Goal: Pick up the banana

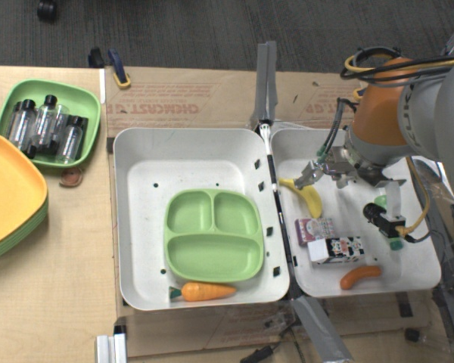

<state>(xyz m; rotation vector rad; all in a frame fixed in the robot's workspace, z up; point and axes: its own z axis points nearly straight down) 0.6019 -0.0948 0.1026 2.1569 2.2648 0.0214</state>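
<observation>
camera view, small curved yellow banana [308, 197] in right bin [420, 271], pincer [312, 174] spread just above it

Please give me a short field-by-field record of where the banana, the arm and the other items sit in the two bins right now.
banana: right bin, near its left wall, lying flat
end effector: just above the banana's upper end, banana not seen held
right bin, other items: small cartons, orange sausage-shaped item
left bin: green divided plate, carrot at its front edge
</observation>
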